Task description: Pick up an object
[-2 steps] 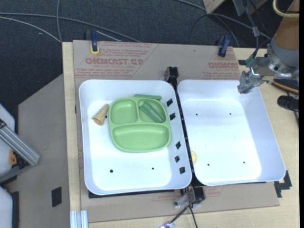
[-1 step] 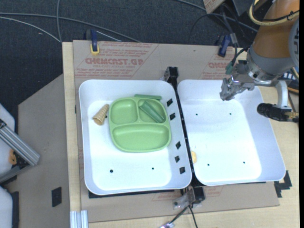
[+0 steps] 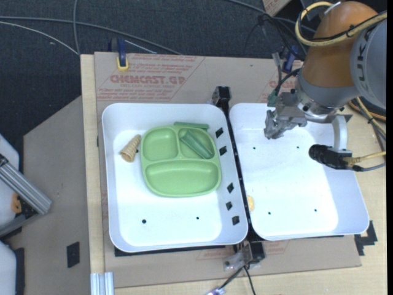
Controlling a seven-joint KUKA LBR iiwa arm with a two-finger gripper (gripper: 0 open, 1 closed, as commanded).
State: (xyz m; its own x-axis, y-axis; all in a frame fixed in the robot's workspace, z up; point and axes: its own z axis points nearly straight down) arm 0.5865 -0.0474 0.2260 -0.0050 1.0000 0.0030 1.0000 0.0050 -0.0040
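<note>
- Camera view, layout: two white bins sit side by side on a brown board surface; the left bin (image 3: 116, 165) holds the objects, and the right bin (image 3: 295, 183) has the arm above its upper part.
- Gripper (image 3: 277, 126) hangs over the right bin's top left area, well apart from the objects. I cannot tell whether it is released or clenched; nothing shows in its grasp.
- Green tray (image 3: 181, 161), a divided plate with three compartments, lies flat in the middle of the left bin. It is probably light, stiff plastic with a smooth, slippery face; its raised rim looks like the best place to pinch.
- Green piece (image 3: 198, 143) rests in the tray's upper right compartment, likely small and light, easy to grip across its narrow width.
- Cone (image 3: 129, 147), tan and ridged, lies just beside the tray's left edge. It seems light; grasp across its wide end.
- Writing: red print on the board reads "CHEMCAST GP" (image 3: 147, 78), partly faint.
</note>
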